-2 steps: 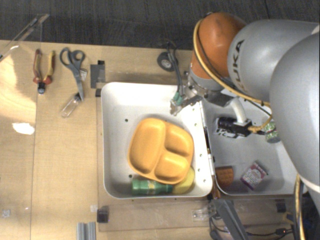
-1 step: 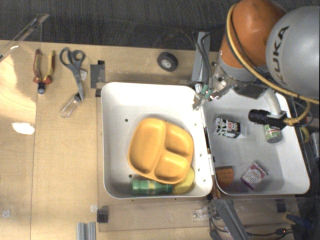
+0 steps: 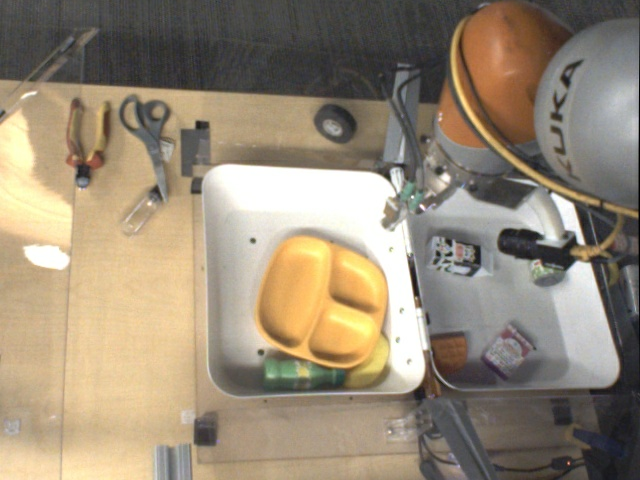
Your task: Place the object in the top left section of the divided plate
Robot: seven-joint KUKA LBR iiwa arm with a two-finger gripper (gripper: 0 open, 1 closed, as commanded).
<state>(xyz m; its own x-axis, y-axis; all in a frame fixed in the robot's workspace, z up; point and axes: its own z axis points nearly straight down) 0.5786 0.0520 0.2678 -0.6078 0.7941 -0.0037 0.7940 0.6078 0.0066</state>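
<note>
Even, fairly bright overhead light. Strong glare washes the bench [image 3: 30,183] at far left. Soft shadows sit inside the left bin [image 3: 230,268] walls. The arm [image 3: 560,78] looms large, slightly soft-focused.

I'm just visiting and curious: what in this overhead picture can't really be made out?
- Gripper: the arm's bulk covers most of it, so its state is unclear.
- Green bottle and a yellow item: partly under the yellow divided plate.
- Small packets in the right bin, such as the purple one: labels too small to read.
</note>
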